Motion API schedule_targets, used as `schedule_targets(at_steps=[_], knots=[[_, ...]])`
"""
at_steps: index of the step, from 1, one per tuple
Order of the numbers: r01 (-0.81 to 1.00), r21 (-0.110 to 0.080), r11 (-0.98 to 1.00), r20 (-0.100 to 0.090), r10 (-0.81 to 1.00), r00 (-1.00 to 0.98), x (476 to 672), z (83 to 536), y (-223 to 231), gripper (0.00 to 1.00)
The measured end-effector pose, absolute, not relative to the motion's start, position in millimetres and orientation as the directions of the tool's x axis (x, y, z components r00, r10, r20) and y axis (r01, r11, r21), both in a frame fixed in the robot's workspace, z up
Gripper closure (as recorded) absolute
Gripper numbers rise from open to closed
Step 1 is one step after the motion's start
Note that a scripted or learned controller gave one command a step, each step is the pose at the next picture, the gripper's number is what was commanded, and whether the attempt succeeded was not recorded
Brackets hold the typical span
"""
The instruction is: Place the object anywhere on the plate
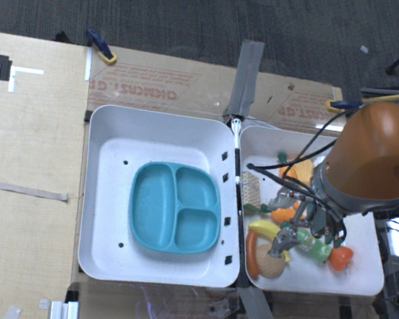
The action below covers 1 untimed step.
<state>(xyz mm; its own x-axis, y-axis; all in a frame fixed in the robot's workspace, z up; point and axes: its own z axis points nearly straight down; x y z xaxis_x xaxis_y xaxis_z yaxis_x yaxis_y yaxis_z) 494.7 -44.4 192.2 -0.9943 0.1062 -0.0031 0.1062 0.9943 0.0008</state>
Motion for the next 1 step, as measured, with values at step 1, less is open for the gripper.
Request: schedule_targets(at_steps=[1], knots=[[0.106, 0.001, 0.994, -0.003, 0.106, -0.994, 494.7, 192.2, -44.4, 0.00]])
